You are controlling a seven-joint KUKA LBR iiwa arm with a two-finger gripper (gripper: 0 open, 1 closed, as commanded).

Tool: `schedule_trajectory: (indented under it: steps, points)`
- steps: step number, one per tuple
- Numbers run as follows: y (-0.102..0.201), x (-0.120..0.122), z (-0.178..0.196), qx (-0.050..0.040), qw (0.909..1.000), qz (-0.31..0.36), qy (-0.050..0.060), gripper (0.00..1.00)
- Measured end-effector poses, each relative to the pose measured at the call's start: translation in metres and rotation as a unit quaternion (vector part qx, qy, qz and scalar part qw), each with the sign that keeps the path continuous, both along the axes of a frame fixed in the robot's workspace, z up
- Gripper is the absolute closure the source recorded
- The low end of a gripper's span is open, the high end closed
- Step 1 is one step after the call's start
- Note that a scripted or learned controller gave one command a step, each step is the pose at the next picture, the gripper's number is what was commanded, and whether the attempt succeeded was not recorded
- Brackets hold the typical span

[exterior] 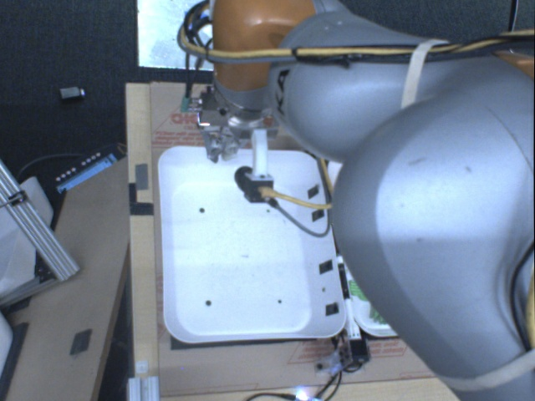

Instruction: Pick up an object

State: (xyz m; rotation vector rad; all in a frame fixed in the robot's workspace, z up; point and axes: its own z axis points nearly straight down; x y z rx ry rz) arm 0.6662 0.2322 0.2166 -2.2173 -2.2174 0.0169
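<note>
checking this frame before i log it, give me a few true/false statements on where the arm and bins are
1. The grey arm's orange band sits near the top of the view. True.
2. The two-finger gripper hangs over the near rim of the shallow white left bin. False: it is at the bin's far rim.
3. A yellow cable runs over the left bin. True.
4. The arm hides the left bin wholly. False: it covers most of the right bin.
5. Dark dots mark the left bin's floor. True.
</note>
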Motion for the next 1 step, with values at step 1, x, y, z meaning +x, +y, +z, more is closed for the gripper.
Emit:
schedule_trajectory:
  steps: [1]
  points:
    - [0.0007,-0.0022,-0.0591,0.0012,1.0000,0.000,-0.004,1.00]
